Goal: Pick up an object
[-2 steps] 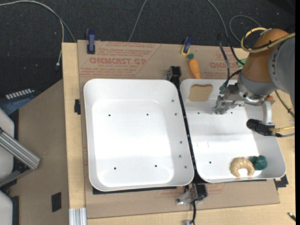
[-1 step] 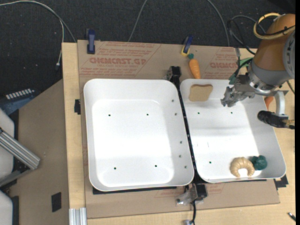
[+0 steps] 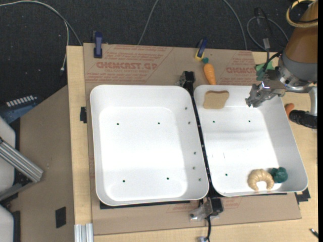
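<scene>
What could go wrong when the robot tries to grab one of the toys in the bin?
1. The croissant and the green toy touch in the right bin's near corner, so the hand might nudge both or bump the wall.
2. The bread slice leans on the far rim, so it may slide away instead of being pinched.
3. The carrot lies outside the bins, probably hard to reach.

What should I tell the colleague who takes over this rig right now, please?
Gripper: over the far right corner of the right bin, nothing visible between its fingers.
Right bin holds: slice of bread at the far left corner; croissant and a green object at the near right corner.
Toy carrot lies on the cardboard behind the bins.
Done: nothing picked yet.
Left: grasp and lift one object.
</scene>
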`<state>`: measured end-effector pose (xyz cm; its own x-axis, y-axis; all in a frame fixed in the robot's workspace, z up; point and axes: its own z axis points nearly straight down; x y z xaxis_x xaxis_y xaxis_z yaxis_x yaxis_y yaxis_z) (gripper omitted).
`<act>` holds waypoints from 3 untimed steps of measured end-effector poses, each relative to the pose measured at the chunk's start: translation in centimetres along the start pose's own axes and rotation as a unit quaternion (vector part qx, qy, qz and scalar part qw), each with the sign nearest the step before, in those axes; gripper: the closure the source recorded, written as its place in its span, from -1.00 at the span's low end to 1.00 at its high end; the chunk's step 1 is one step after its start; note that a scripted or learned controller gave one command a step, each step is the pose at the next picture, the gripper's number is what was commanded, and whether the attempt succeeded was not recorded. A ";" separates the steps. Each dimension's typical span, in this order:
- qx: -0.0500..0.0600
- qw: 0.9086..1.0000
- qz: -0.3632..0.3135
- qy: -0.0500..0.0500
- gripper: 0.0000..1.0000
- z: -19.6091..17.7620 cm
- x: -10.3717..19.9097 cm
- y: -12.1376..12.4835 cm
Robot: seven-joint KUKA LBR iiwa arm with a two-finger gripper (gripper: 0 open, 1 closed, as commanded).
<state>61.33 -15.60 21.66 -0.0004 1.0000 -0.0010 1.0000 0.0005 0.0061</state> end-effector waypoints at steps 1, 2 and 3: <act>0.003 1.000 0.000 0.000 1.00 -0.4 0.0 0.0; 0.003 1.000 -0.002 0.001 1.00 -0.4 4.9 0.4; 0.003 1.000 -0.002 0.001 1.00 -0.1 10.4 0.6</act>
<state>61.93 -5.25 21.74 -0.0049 1.0000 0.0012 1.0000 0.0049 0.0008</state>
